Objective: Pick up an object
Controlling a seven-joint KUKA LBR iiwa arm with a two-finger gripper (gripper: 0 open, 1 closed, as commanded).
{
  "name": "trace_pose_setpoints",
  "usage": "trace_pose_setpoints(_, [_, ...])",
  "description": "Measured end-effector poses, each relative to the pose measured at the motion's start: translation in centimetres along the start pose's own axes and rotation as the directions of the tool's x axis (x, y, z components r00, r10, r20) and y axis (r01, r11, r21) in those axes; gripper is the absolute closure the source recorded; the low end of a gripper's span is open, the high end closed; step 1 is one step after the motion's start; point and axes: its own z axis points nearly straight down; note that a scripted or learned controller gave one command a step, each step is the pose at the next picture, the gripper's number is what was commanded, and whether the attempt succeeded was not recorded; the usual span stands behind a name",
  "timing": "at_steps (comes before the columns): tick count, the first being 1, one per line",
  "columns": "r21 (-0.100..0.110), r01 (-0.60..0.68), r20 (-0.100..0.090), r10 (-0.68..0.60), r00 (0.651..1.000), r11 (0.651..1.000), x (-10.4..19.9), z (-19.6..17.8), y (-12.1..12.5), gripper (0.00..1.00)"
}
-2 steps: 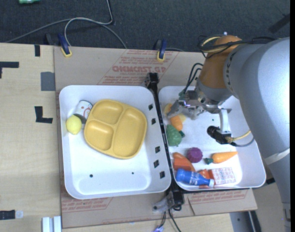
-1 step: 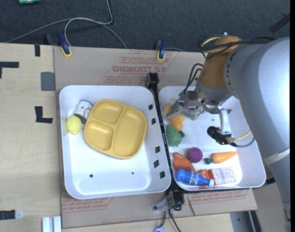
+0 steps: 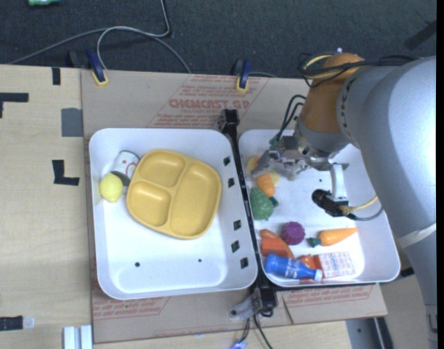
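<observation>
The pincer [image 3: 274, 160] sits low at the upper left corner of the right shallow white bin [image 3: 385, 264], and its tip is a grey-and-cream blur under the wrist. Whether it is spread or pressed together, I cannot tell. The bulky grey arm [image 3: 396, 122] with its orange band covers the bin's upper right part.

Just below the pincer, close enough that I can't say if they touch, lies a small orange rounded toy piece [image 3: 266, 184]. Nothing can be seen pinched. Right beneath that is a green knobbly toy vegetable [image 3: 261, 206], against the bin's left wall. Lower down are a purple round toy [image 3: 293, 233] and an orange toy carrot [image 3: 336, 235] lying sideways. There is also an orange-red piece [image 3: 274, 243], its shape hard to make out. Along the bottom wall are a blue plastic bottle [image 3: 291, 269] on its side and a white packet with red print [image 3: 335, 263], its lettering too small to read.

In the left shallow white bin [image 3: 171, 271] on the table [image 3: 33, 231], a yellow divided plastic plate [image 3: 174, 193] sits tilted. Beside its left edge are a yellow ball-shaped toy [image 3: 111, 187] and a small tipped can [image 3: 126, 164], partly tucked behind the plate.
</observation>
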Motion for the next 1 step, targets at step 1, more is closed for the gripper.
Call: trace_pose_setpoints(1, [0.000,0.001,0.000,-0.001,1.000,1.000,-0.07,0.00,0.23,0.00])
